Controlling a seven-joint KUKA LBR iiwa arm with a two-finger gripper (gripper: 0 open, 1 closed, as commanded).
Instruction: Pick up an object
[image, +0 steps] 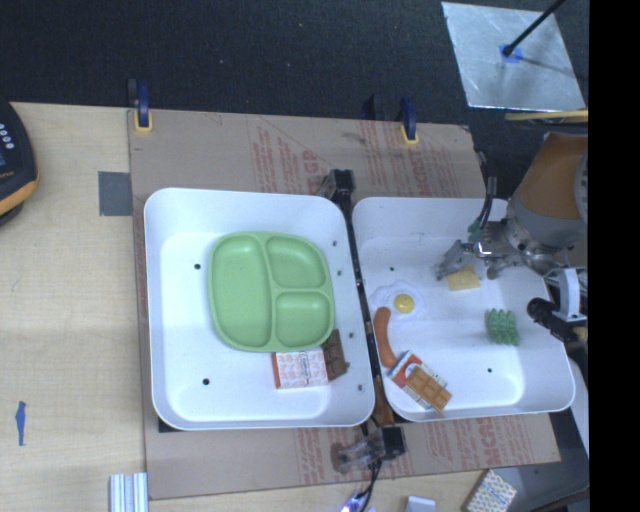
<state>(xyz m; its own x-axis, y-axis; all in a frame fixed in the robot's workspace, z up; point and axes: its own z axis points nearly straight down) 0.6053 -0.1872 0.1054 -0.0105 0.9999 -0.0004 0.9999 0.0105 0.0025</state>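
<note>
The gripper (462, 262) hung low in the right bin (540, 395), fingers spread and nothing between them, just beside the yellow cheese wedge (464, 281), probably its target since the broccoli (502, 326) and sausage (384, 337) lay farther off.

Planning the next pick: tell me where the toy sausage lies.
The toy sausage lies in the right bin, against its left wall, just below-left of the toy fried egg and above-left of the orange packet.
</note>
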